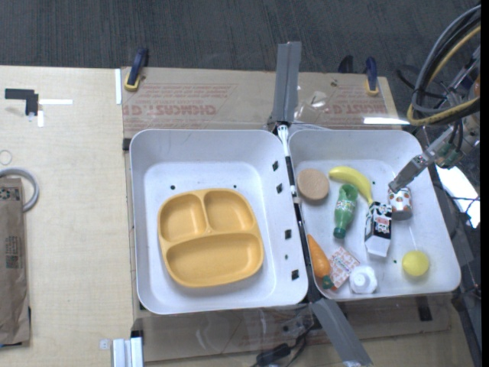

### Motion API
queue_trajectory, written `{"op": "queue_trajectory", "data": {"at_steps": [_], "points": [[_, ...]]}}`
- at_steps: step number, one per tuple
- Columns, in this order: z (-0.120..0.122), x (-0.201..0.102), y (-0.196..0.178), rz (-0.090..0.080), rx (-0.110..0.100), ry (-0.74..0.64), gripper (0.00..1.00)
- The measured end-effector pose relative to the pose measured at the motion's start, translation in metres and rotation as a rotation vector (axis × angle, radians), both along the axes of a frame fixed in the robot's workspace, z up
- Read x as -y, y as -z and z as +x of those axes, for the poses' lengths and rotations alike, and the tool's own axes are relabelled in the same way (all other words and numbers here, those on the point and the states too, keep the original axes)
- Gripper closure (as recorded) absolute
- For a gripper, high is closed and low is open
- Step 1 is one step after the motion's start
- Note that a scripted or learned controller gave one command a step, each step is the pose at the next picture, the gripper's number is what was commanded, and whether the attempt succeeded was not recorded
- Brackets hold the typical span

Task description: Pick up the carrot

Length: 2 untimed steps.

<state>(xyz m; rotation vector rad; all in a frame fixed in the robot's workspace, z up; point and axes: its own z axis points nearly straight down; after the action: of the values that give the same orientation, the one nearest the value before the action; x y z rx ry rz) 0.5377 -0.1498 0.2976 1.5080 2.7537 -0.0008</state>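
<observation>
Against the right bin's (447, 235) left wall, beside the green bottle (344, 211): carrot (318, 257), likely light, rigid, smooth, best pinched mid-body; jaws' (399, 188) state impossible to tell.

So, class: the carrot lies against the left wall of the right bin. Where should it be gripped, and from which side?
Probably from straight above, across the thick orange middle of the carrot. It lies flat, running lengthwise along the wall of the right bin, with a red-patterned packet close on its other side, so a sideways approach looks blocked. The tool is across the bin, near the small milk carton.
</observation>
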Motion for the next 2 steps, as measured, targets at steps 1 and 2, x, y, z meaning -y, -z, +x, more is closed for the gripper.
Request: {"op": "queue_trajectory", "data": {"at_steps": [1,2], "points": [[-0.059,-0.019,0.093,0.001,-0.003,0.077,0.0],[-0.047,0.062,-0.121,-0.001,-0.001,-0.069,0.0]]}}
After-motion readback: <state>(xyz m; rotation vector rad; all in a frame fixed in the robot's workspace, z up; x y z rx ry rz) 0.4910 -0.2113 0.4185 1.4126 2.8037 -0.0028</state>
